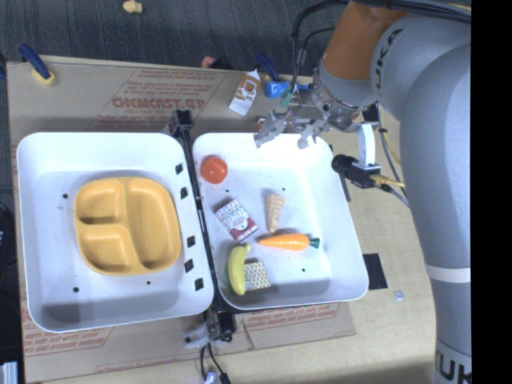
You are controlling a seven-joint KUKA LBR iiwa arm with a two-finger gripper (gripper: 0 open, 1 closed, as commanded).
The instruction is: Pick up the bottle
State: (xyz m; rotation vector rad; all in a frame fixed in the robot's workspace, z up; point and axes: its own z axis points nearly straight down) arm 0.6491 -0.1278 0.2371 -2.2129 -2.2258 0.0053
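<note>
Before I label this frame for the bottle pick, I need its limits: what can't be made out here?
- Bottle: none of the small items in the right bin reads clearly as one; too small.
- Carton print: too small to read.
- Gripper: blurred, seen from above over the bin's far rim; nothing shows between its fingers.
- Arm: cut off by the frame's edges.

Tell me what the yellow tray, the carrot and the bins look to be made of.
Tray: looks like moulded plastic, matte yellow, three rounded compartments. Carrot: likely toy plastic, smooth, evenly orange, with a green tip. Bins: thin white plastic by the look, rounded rims and a slight sheen.
</note>
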